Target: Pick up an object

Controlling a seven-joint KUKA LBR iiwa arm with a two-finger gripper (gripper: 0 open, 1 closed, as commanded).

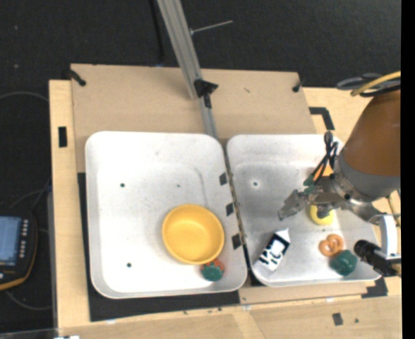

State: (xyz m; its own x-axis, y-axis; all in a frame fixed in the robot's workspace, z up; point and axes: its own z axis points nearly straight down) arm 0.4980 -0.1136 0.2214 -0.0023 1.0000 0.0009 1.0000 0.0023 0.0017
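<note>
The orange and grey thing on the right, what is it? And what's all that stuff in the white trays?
That is a robot arm. One camera looks down on it from above. At its end is a gripper, a kind of hand, hanging over the right tray just above a yellow toy. I can't tell whether it holds anything. Also in that tray are a black-and-white box, an orange ring and a green ball. The left tray has a yellow bowl and a small green toy.
</note>
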